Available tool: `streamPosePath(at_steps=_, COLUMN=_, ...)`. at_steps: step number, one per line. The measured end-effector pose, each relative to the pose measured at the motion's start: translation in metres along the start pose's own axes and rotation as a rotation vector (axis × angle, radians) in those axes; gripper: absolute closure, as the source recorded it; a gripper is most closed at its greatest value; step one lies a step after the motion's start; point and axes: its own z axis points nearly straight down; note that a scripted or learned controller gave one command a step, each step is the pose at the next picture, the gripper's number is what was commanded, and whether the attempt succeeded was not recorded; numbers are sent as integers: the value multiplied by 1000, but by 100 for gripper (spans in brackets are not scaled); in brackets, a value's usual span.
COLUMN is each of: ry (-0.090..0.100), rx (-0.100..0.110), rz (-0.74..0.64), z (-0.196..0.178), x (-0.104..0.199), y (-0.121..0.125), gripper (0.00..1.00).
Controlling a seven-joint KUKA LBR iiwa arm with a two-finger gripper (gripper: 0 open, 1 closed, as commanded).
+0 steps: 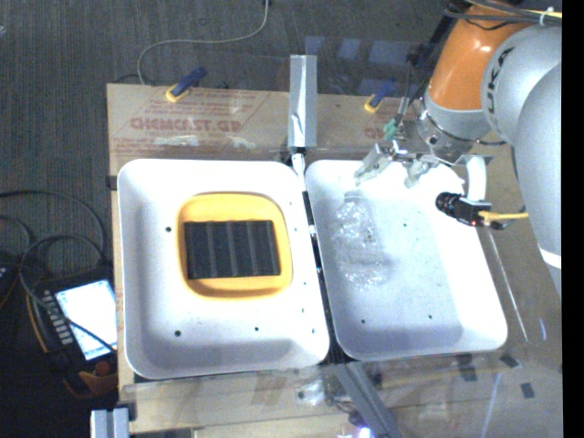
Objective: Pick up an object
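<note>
A clear plastic bottle (358, 240) lies in the right bin (474, 327). The gripper (394, 164) hovers at its one o'clock, fingers spread wide and empty, likely poised to grasp.

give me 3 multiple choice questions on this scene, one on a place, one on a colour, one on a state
1. Where does the clear plastic bottle lie?
A. left bin
B. right bin
C. on the floor

2. What colour is the rim of the tray in the left bin?
A. yellow
B. green
C. red

3. Where is the gripper?
A. clamped on the tray
B. over the left bin
C. over the right bin's far edge, apart from the bottle

Answers: 1 B, it rests on the right bin's floor; 2 A, yellow frame around dark slats; 3 C, it hangs beyond the bottle.
</note>
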Motion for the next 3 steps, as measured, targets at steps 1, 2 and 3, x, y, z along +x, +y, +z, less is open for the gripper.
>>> streamPosePath(at_steps=1, ry=-2, rx=1, rz=124, z=95, x=18, y=-26, gripper=0)
streamPosePath(at_steps=2, ry=-7, rx=-1, rz=9, z=50, x=-23, y=-12, gripper=0)
streamPosePath(at_steps=3, ry=-6, rx=-17, rz=-13, z=99, x=-1, y=-23, gripper=0)
